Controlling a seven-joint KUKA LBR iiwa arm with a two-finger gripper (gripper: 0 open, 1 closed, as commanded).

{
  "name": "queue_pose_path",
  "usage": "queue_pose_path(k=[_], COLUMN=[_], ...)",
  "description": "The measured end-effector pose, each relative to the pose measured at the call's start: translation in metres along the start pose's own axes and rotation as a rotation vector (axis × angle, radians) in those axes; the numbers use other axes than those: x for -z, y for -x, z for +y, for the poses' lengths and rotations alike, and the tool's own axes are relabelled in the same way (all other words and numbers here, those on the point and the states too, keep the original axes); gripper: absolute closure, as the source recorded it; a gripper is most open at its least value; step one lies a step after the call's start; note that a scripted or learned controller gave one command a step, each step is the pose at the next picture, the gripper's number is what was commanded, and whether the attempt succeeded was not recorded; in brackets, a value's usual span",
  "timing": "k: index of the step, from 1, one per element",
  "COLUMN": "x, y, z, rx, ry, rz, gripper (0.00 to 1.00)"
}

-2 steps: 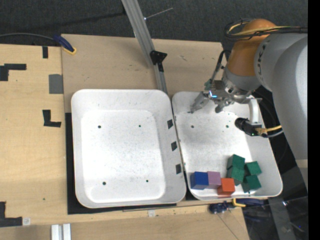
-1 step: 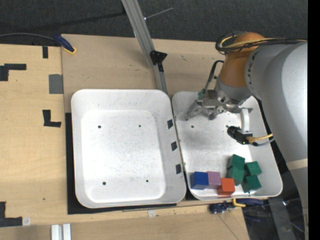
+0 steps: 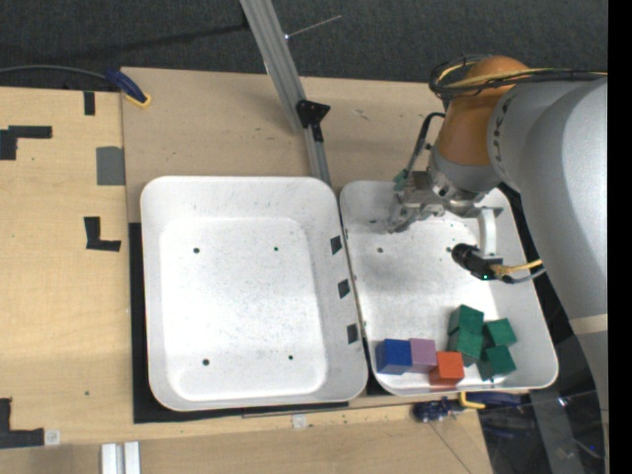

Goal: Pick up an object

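Observation:
In the right bin (image 3: 395,275) a cluster of blocks lies along the near edge: a blue block (image 3: 395,355), a pale purple block (image 3: 423,352), an orange block (image 3: 449,366) and several green blocks (image 3: 482,340) at the near right corner. My gripper (image 3: 403,213) hangs low over the far left part of the right bin, well away from the blocks. Nothing shows between its fingers.
The left bin (image 3: 242,289) lies beside the right one. A slanted metal pole (image 3: 286,77) rises behind the bins. The grey arm with its orange band (image 3: 474,117) covers the right bin's far right corner. Black tape marks sit on the bench at left.

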State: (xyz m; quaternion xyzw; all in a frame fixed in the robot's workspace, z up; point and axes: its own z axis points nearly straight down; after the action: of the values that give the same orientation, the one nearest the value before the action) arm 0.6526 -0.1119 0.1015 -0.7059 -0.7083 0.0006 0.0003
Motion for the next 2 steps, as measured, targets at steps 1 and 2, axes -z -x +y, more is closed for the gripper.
queue_pose_path(k=[1,2], x=[0.062,0.106], y=[0.004,0.0], z=[-0.002,-0.002], rx=[-0.002,-0.002], ry=[0.007,0.005], rz=[-0.001,0.0], gripper=[1.0,1.0])
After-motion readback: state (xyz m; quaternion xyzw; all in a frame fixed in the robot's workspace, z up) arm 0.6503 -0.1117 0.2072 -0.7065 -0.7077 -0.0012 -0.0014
